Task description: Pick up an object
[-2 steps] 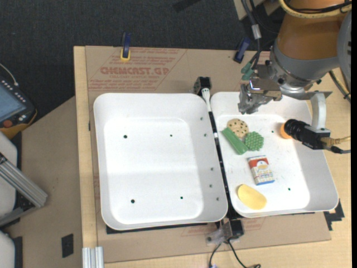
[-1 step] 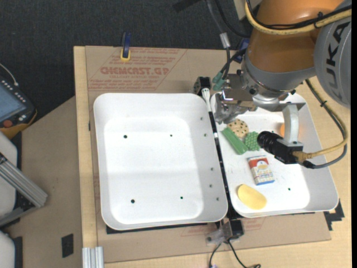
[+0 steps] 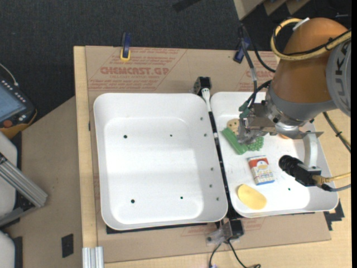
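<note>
Yellow lump [image 3: 252,196], green block [image 3: 239,143] diagonal under gripper [image 3: 249,129]

The left bin [image 3: 111,149] and right bin [image 3: 293,201] are smooth white plastic with a soft sheen. The worktop [image 3: 167,66] is faced with matt brown paper or card, printed in red. The green piece [image 3: 241,141] looks like matt plastic with a studded surface. The small box [image 3: 261,170] is printed card, faintly glossy. The yellow piece [image 3: 251,196] is smooth and dull. The arm's orange band [image 3: 307,54] is a glossy, smooth shell.
</note>
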Available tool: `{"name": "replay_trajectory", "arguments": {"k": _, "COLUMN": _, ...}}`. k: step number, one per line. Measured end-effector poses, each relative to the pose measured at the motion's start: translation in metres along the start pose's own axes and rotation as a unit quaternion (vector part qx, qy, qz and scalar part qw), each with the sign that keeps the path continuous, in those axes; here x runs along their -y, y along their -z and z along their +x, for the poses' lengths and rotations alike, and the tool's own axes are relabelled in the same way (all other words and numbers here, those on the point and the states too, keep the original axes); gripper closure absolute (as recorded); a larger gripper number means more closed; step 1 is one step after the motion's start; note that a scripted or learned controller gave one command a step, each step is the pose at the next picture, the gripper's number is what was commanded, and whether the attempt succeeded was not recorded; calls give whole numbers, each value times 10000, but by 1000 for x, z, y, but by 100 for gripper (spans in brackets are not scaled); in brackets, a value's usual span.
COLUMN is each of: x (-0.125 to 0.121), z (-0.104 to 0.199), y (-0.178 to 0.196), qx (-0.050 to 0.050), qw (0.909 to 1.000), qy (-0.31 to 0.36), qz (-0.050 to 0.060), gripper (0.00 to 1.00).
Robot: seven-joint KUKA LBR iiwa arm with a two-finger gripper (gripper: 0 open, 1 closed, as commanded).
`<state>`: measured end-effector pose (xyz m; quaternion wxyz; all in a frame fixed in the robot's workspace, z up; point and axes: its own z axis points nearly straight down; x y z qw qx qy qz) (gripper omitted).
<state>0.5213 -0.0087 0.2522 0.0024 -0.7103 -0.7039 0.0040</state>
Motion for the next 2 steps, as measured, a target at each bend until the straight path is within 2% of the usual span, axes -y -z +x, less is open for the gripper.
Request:
{"name": "replay_trajectory", "arguments": {"k": 1, "x": -40, "z": 68, "y": 27, "qx": -17, "qw": 9999, "qy": 81, "qz": -74, "gripper": 100}}
{"name": "replay_trajectory", "arguments": {"k": 2, "x": -14, "z": 13, "y": 35, "qx": -6, "qw": 10000, "qy": 14, "qz": -33, "gripper": 100}}
